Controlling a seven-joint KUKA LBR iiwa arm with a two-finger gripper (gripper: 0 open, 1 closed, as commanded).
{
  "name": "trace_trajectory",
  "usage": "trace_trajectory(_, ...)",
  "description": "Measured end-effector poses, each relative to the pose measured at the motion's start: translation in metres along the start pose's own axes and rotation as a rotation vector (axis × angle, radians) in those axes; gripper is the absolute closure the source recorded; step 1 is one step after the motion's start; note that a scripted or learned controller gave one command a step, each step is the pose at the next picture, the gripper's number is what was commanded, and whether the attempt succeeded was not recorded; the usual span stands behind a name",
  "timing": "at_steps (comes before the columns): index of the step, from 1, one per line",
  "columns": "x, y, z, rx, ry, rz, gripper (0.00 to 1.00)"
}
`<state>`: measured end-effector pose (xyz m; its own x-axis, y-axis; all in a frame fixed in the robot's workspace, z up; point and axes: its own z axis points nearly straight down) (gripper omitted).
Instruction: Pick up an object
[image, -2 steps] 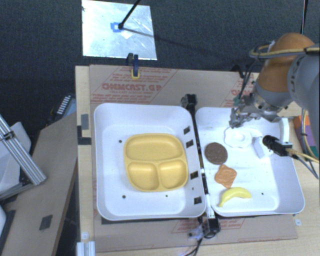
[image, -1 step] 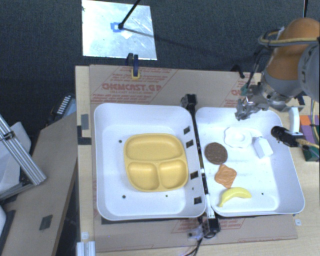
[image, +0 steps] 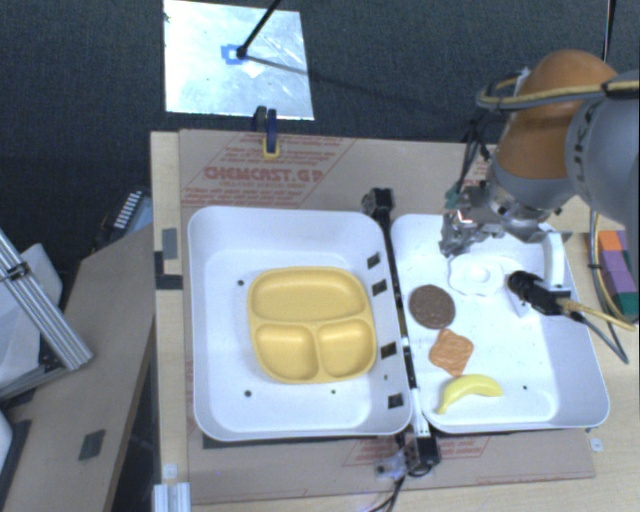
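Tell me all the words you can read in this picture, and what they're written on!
"CHEMCAST", red, with a short blurred bit after it: on the brown board behind the left bin.
Smaller red lines around it: too blurred to read.
Faint red print on the board's front edge: unreadable.

I see my claw (image: 458, 240) low over the right bin (image: 570, 385), at its far end, just above a white egg (image: 473, 274). Near it lie a brown patty (image: 432, 306), an orange cracker (image: 451, 351) and a banana (image: 470, 390). The left bin (image: 215, 300) holds a yellow tray (image: 305, 322).
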<state>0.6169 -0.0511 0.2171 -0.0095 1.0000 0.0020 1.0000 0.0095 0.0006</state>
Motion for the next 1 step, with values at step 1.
trace_trajectory(1, 0.0435, -0.0214, -0.0111, 0.0, 0.0, 0.001, 1.0)
